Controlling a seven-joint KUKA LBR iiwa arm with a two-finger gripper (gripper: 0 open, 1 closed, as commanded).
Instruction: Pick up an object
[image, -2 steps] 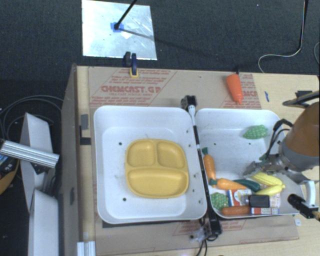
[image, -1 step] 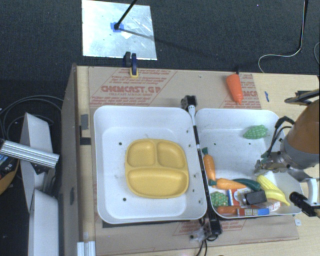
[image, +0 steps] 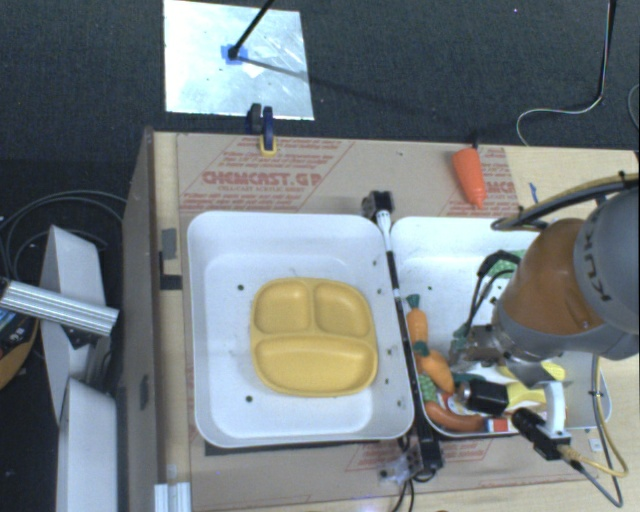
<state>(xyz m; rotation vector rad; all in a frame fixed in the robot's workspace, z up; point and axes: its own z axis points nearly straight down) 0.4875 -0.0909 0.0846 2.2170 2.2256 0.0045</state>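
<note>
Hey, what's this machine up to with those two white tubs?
A grey and orange robot arm is reaching from the right into the right bin, low over a heap of toy food that includes a small carrot and a sausage. The left bin holds a yellow divided plate. Another carrot lies on the bench behind the bins. Whether anything has been picked up cannot be told.

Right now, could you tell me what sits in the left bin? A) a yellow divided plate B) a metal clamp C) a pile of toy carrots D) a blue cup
A: a yellow divided plate lies in the middle of the left bin; the toy carrots lie in the right bin.
</note>
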